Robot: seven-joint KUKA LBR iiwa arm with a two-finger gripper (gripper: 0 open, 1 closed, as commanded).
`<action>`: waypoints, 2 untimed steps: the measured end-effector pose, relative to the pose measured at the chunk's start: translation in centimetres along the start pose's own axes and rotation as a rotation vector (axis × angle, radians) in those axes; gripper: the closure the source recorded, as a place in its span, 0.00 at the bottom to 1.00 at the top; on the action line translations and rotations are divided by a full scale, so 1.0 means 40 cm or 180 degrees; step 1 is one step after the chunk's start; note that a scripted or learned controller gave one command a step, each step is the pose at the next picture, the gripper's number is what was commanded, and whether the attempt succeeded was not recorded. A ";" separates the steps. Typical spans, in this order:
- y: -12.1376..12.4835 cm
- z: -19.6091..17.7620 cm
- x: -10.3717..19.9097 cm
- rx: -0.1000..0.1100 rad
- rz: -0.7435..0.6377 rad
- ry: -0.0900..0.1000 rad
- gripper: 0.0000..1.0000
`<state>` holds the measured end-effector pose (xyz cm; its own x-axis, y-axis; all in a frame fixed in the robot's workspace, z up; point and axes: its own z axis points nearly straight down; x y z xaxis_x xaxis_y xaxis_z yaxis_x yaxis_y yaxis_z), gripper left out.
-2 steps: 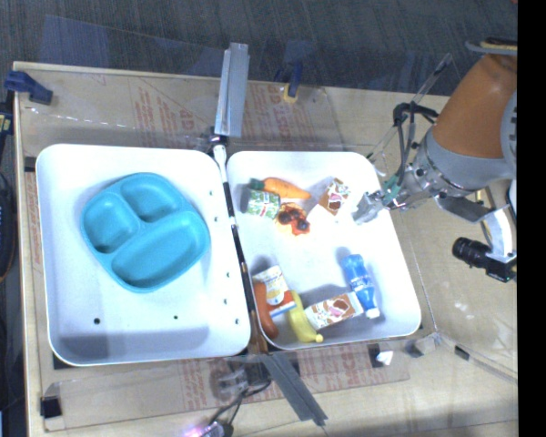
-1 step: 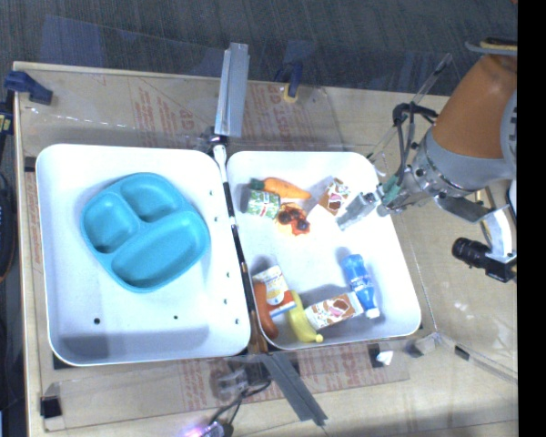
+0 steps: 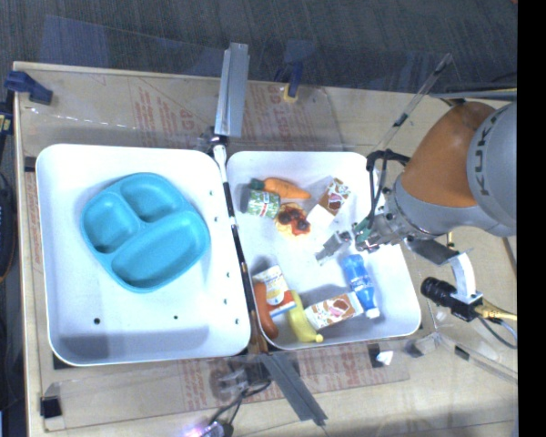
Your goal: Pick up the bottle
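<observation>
The blue bottle [image 3: 358,283] lies on its side in the right bin [image 3: 393,328], near that bin's right wall, with its white cap pointing to the front. My gripper [image 3: 346,242] hangs just behind the bottle's upper end, close over the bin floor. The grey arm with its orange band [image 3: 450,153] reaches in from the right. Nothing is visibly lifted off the bin floor.
Around the bottle lie a small carton [image 3: 332,310], a yellow banana [image 3: 302,326], a red sausage [image 3: 264,312] and an orange-labelled jar [image 3: 275,289]. Farther back are a carrot [image 3: 287,188], a green can [image 3: 264,205] and another carton [image 3: 337,195]. The left bin [image 3: 64,317] holds a blue divided plate [image 3: 146,228].
</observation>
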<state>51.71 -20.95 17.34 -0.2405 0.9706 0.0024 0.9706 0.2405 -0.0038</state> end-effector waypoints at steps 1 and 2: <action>0.037 0.207 -0.007 0.0001 -0.0312 0.0002 0.00; 0.038 0.183 -0.005 0.0006 -0.0323 0.0006 1.00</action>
<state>53.20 -20.77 10.02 -0.3377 0.9412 0.0048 0.9412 0.3377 -0.0052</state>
